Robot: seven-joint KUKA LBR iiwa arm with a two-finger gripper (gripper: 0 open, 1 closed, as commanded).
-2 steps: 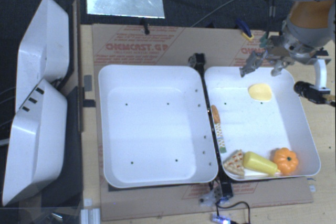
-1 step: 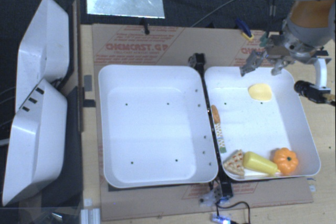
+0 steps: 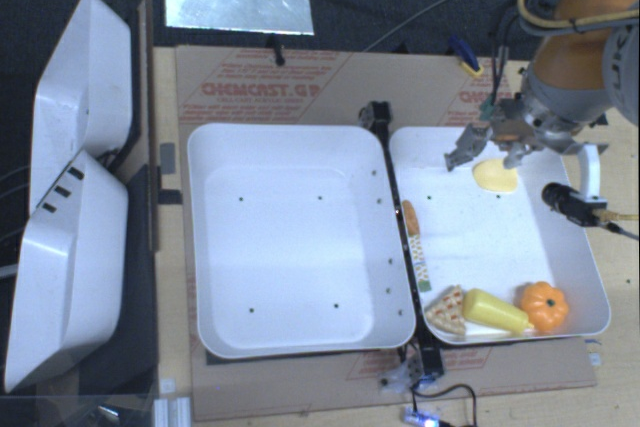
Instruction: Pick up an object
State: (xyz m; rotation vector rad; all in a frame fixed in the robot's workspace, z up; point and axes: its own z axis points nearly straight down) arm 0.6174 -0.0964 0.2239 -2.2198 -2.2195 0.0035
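My gripper [image 3: 491, 155] hangs over the far part of the right bin [image 3: 590, 280], open, with its two grey fingers spread wide. Just in front of the fingers lies a pale yellow round piece [image 3: 495, 177] on the bin floor, with nothing held between them. At the near end of the same bin sit a pizza slice [image 3: 447, 310], a yellow oblong piece [image 3: 495, 311] and a small orange pumpkin [image 3: 544, 305]. A thin orange and white stick [image 3: 413, 237] lies along that bin's left wall.
The left bin [image 3: 200, 215] stands beside the right one, parted by a black divider [image 3: 398, 205]. A black cylinder [image 3: 566, 201] juts from the arm at the right bin's right wall. Cables run behind the bins.
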